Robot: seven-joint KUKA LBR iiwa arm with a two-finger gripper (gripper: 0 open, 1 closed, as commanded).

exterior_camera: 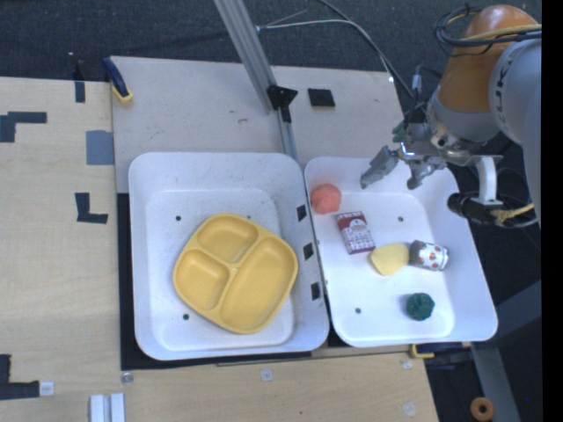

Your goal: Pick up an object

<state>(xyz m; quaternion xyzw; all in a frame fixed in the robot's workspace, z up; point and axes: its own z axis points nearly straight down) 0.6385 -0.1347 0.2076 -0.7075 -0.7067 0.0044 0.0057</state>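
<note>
**Camera view: gripper poised over the right bin's far edge**

Camera view: we see the gripper [398, 173] with fingers spread and nothing between them, above the right bin [466, 319]. The nearest candidate, we judge, is the orange ball [325, 197], lying to the fingers' left and slightly nearer the camera. The red packet [355, 232] sits just beyond it.

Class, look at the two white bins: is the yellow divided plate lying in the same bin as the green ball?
No, the yellow plate lies in the left bin, while the green ball lies in the right bin.
</note>
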